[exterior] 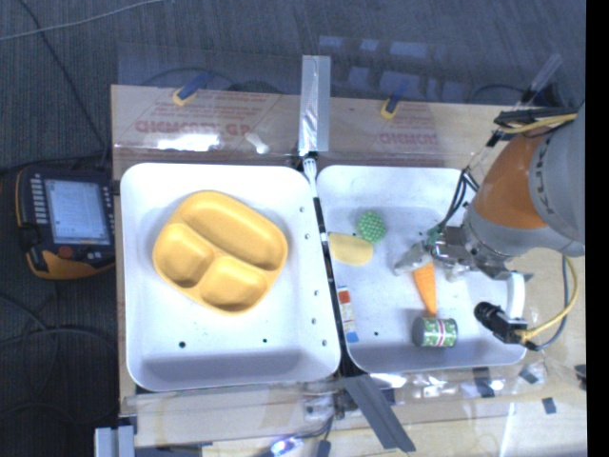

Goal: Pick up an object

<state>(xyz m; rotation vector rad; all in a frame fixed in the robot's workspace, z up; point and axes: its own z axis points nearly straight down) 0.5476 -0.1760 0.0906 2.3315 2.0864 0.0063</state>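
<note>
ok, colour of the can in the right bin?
Green with a pale label band, the can lies on its side; the camera view shows it best.

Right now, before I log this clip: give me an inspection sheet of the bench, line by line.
Surface: bench bears a left bin and a right bin, side by side.
Job's things: in the right bin, a carrot, a can lying on its side, a green ball and a yellow piece.
Clutter: yellow divided tray in the left bin.
Gripper: gripper sits at the carrot's top end; a grasp cannot be judged.
Cables: black and yellow leads run along the arm; cords cross the floor.
Surroundings: pendant left of the bench, on dark carpet.
</note>
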